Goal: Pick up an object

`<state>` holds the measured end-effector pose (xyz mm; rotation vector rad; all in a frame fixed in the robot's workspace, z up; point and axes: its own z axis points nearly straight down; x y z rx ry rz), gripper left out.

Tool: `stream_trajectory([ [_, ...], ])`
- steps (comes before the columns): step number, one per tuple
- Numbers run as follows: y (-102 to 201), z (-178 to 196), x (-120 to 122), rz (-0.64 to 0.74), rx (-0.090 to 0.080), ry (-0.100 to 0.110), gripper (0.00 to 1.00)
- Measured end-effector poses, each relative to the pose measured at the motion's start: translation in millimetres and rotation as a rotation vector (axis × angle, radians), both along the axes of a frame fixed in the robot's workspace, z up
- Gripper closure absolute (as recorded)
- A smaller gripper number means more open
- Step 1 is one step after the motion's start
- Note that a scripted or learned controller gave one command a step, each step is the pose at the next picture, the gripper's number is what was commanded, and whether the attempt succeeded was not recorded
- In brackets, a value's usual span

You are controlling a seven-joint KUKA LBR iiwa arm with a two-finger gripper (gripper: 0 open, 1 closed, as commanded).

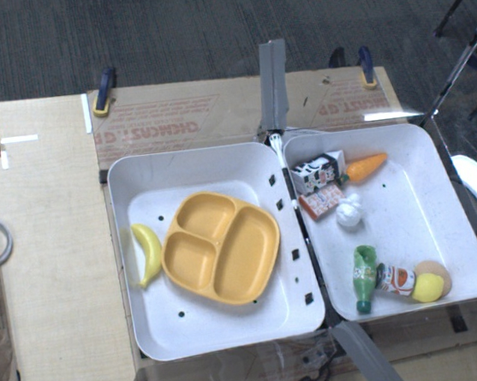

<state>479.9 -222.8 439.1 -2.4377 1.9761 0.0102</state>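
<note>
- The left bin (136, 267) carries a yellow divided plate (220, 247) in its middle.
- A banana (148, 252) lies just beside the plate, on the side away from the right bin, close to the bin's wall.
- The right bin (447, 203) lies across the central divider from the plate.
- Nearest the plate in that bin: a black-and-white carton (316, 172) over a reddish packet (319, 202).
- A carrot (365, 167) touches the carton on its far side from the plate.
- A white ball (349, 211) lies just beside the packet.
- A green bottle (365, 278) and a small labelled bottle (395, 279) lie near the front wall, with a lemon (429, 288) beyond them.
- Both bins rest on a surface of cardboard (212, 115).
</note>
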Motion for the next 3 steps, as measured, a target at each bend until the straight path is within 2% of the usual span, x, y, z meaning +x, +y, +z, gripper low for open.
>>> stream_trajectory([
  [1,17.9,-0.2,35.2,-0.023,-0.001,-0.001,1.00],
  [2,12.2,0.0,-0.1,0.463,0.002,-0.003,1.00],
  [3,12.0,6.8,2.5,0.462,0.009,-0.002,1.00],
])
